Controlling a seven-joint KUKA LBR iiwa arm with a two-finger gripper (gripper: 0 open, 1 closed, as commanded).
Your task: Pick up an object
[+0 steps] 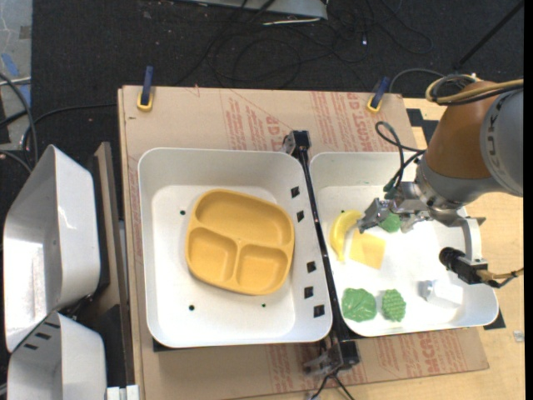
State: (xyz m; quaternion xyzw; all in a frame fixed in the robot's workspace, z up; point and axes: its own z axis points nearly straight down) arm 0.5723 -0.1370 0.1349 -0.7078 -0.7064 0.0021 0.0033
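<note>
Lying in the left bin (158, 223) is a yellow tray (240, 242) (gripper (388, 218) state unclear), green pieces (372, 304) in the right bin (479, 311).

The arm (479, 140) runs off the right edge, so its base is cut off. Its wrist covers part of the right bin (358, 169), and a small green thing (390, 222) at the gripper (391, 215) is half hidden, too small to name.

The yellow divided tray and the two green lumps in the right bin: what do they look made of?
Yellow divided tray: likely moulded plastic, smooth and matte, with rounded compartment walls. Two green lumps: bumpy, dull surfaces, possibly foam or soft rubber; can't be sure.
</note>
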